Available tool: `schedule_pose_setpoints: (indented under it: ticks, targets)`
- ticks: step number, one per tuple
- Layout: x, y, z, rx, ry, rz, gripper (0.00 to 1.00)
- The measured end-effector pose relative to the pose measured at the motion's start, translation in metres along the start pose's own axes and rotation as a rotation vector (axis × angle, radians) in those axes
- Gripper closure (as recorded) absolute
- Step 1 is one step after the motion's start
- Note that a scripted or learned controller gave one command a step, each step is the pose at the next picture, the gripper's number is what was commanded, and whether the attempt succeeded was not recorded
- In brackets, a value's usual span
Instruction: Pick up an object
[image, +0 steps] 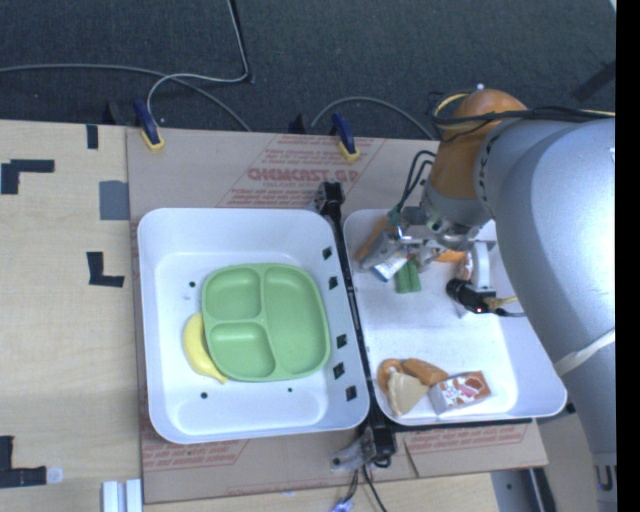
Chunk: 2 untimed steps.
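My gripper (400, 258) hangs low over the far left part of the right bin (500, 350). A small green block (408, 279) lies right below the gripper, with a grey metallic piece (383, 268) touching its left side. I cannot make out whether either of them is held. An orange stick-like item (371, 240) lies by the bin's far left wall. Another orange bit (454, 257) shows just right of the gripper.
At the right bin's near edge lie a tan pastry (408, 381) and a red and white packet (460, 391). The left bin (165, 300) holds a green divided plate (266, 322) with a yellow banana (198, 349) tucked against its left side.
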<state>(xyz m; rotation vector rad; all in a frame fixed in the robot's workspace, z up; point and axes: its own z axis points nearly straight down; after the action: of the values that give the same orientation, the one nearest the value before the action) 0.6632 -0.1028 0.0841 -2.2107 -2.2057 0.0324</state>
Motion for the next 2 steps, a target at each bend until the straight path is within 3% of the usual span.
schedule_pose_setpoints:
  ticks: [2]
  targets:
    - [-0.0007,0.0002,0.0001,0.000,0.002,-0.001,0.00]
